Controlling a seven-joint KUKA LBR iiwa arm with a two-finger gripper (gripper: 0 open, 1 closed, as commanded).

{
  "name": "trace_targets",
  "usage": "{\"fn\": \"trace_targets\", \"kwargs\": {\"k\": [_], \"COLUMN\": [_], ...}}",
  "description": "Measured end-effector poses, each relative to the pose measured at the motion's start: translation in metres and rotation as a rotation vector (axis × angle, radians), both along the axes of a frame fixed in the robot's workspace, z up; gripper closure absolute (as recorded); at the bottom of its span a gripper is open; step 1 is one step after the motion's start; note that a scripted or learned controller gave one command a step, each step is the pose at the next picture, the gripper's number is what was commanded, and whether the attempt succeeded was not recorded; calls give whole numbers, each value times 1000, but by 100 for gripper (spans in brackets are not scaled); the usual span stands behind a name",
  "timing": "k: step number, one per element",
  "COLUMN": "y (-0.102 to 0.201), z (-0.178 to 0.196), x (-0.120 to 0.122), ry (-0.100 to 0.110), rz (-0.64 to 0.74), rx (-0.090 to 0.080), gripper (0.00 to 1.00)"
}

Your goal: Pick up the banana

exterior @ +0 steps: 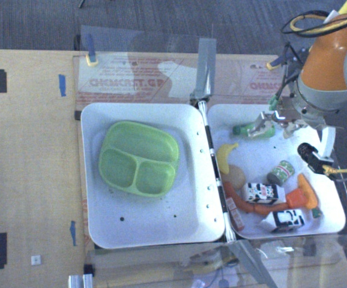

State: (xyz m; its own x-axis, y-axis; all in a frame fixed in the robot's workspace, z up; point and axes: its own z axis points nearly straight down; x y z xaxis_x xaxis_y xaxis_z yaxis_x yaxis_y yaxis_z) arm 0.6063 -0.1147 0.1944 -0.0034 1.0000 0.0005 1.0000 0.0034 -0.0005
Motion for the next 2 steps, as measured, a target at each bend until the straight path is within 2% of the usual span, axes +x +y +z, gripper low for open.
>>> {"fn": "trace_targets", "kwargs": {"k": [1,2], "y": [85,142], "z": [-10,-10], "x": [-22,-93], "ry": [0,2], "rz": [155,121], "rx": [0,0], "gripper": [0,0]}}
